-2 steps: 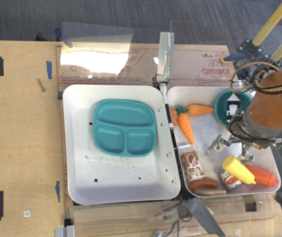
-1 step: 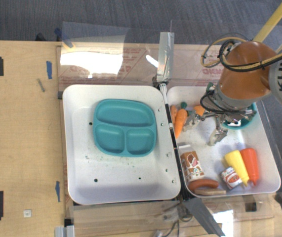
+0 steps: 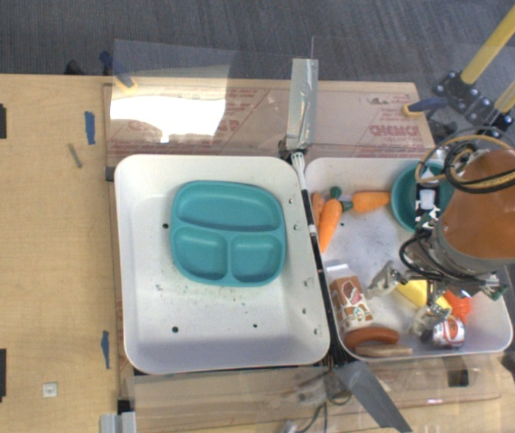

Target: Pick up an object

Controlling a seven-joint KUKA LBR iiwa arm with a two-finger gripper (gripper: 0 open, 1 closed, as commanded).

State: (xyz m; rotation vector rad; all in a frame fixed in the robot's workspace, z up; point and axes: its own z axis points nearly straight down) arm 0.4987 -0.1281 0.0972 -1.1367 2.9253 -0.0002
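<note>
My gripper [image 3: 410,297] is low in the right bin [image 3: 365,251], below the arm's orange band [image 3: 492,207]. Its two fingers [image 3: 386,280] stand apart, open, on either side of a yellow object [image 3: 412,291] lying on the bin floor. Whether they touch it I cannot tell. Just right of it are an orange-red piece [image 3: 460,306] and a silver and red can [image 3: 446,332]. A brown labelled can [image 3: 351,302] lies left of the gripper, with a brown sausage-shaped item [image 3: 372,338] below it.
Two carrots [image 3: 327,222] [image 3: 371,202] and a teal bowl [image 3: 405,197] lie at the back of the right bin. The left bin [image 3: 149,314] holds a teal divided plate [image 3: 228,233]. A ridge [image 3: 311,242] separates the bins.
</note>
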